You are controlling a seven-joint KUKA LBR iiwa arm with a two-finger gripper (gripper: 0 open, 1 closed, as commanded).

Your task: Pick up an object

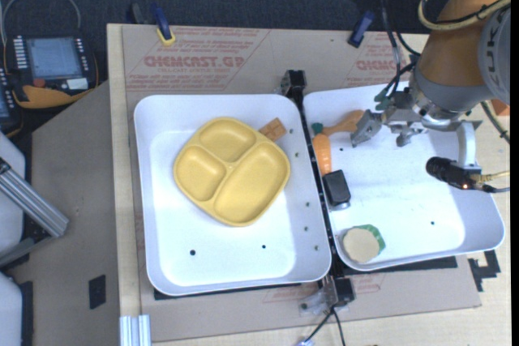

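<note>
The gripper point(385, 128) hangs over the back part of the right bin point(478, 227), its two grey fingers point(365, 130) spread apart with nothing between them. They look to be above the bin floor rather than on it, though from this slant I cannot tell how high. The arm point(458, 36) comes in from the right, its orange band bulking over the bin's far corner.

Nearest the open fingers is a carrot point(323, 152), lying lengthwise against the left wall of the right bin, its green end pointing toward the back. Just behind it, an orange-tan piece point(347, 122) sits near the left finger; whether the finger touches it I cannot tell. A small black block point(336, 188) lies just in front of the carrot, also by the left wall. In the front left corner of that bin rests a round tan thing with a green edge point(362, 244), well apart from the gripper. A dark fitting point(450, 170) with a small red light hangs off the wrist on the right side, over the bin floor.

The left bin point(162, 255) holds a yellow divided plate point(233, 170), three compartments, set toward the back and middle. A small brown block point(272, 129) pokes out at the plate's back right edge, touching it.

Both bins sit on a brown board point(130, 174) with red print. A handheld screen unit point(50, 65) lies off to the left on the dark floor.
</note>
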